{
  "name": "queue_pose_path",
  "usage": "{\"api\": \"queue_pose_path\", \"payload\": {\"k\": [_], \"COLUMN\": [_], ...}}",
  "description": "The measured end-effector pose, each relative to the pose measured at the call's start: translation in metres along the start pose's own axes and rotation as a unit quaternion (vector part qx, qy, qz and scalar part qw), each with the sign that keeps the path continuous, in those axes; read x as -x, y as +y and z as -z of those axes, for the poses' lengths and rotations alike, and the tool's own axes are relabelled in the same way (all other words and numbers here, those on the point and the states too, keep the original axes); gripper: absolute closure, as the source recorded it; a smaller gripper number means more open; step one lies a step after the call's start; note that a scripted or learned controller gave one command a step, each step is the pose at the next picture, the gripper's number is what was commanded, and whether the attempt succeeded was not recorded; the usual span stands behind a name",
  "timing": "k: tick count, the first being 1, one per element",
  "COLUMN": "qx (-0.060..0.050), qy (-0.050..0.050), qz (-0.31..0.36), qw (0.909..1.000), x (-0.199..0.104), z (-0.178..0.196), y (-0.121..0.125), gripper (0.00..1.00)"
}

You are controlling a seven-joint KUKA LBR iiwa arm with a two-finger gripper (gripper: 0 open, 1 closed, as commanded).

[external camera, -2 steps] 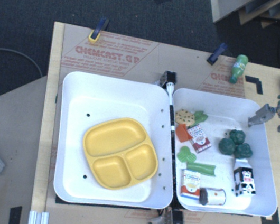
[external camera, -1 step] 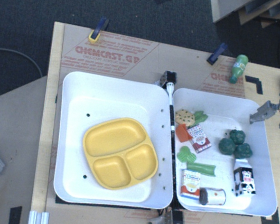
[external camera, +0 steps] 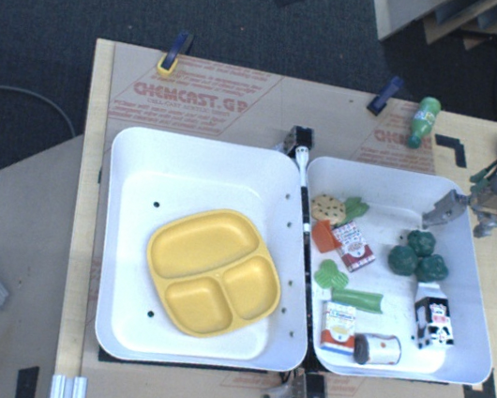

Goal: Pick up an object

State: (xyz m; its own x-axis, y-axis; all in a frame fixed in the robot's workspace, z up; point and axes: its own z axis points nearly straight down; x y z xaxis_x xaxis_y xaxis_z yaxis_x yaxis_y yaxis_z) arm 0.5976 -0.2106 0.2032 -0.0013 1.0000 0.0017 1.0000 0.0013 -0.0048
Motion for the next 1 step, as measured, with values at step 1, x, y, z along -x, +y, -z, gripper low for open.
{"api": "queue_pose_path", "payload": {"k": [1], "qx": [0.000], "qy": [0.000], "qz": [-0.001], "qw": [1.0000], "x": [0.0052], "z": [-0.0550], "y": [0.0082], "gripper": [0.00]}}
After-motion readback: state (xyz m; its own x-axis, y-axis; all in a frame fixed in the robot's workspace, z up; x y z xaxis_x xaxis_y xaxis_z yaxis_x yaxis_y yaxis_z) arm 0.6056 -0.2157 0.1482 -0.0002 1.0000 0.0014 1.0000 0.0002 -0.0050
